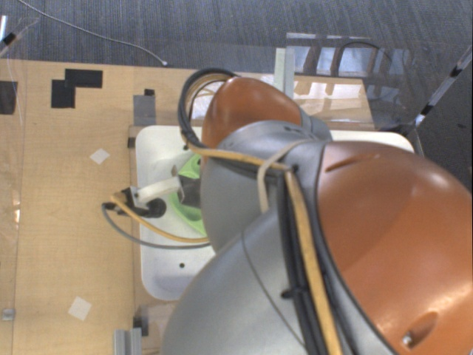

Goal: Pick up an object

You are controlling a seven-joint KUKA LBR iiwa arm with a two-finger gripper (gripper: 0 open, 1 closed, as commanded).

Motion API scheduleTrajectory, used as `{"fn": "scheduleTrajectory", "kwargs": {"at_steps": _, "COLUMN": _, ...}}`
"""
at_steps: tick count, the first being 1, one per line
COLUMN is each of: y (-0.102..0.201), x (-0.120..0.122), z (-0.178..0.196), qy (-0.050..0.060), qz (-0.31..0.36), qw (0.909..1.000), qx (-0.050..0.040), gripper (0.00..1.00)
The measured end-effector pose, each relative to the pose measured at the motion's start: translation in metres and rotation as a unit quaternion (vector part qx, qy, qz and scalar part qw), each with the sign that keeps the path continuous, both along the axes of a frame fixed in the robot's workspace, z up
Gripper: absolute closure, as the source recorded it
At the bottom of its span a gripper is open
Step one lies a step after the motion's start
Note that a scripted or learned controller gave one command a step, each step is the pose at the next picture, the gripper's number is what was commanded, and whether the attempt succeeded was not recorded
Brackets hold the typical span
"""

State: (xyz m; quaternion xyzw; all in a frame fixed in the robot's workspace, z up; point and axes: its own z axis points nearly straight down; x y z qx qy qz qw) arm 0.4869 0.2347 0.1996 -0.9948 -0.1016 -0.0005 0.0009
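Wooden bench (66, 220) is left bare beside a white bin (159, 272), crowded by the arm (310, 235). A green object (191, 198) is half hidden, its axis unclear. The pincer's state cannot be told.

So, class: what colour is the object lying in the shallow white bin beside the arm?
Bright green object, in the shallow white bin; camera view.

The light on me is bright and even, with no hard shadows across the wooden bench (66, 220). My orange band (399, 235), toward four o'clock, carries a soft sheen, and the smaller orange dome (247, 109) near twelve shows a pale gleam. The white bin (159, 143) is washed nearly flat, its rim hard to read. My grey arm (244, 287), close to the lens at six o'clock, looks soft and swollen. The clear panel (340, 65) at one o'clock throws pale reflections.
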Motion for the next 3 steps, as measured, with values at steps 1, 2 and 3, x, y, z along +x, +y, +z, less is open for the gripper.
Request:
{"fn": "scheduleTrajectory", "kwargs": {"at_steps": 1, "y": 0.0, "x": 0.0, "z": -0.001, "qy": 0.0, "qz": 0.0, "qw": 1.0, "qx": 0.0001, "gripper": 1.0}}
{"fn": "scheduleTrajectory", "kwargs": {"at_steps": 2, "y": -0.007, "x": 0.014, "z": 0.193, "qy": -0.004, "qz": -0.003, "qw": 1.0, "qx": 0.0021, "gripper": 1.0}}
{"fn": "scheduleTrajectory", "kwargs": {"at_steps": 3, "y": -0.035, "x": -0.001, "z": 0.068, "qy": 0.003, "qz": 0.03, "qw": 0.9995, "qx": -0.0033, "gripper": 1.0}}
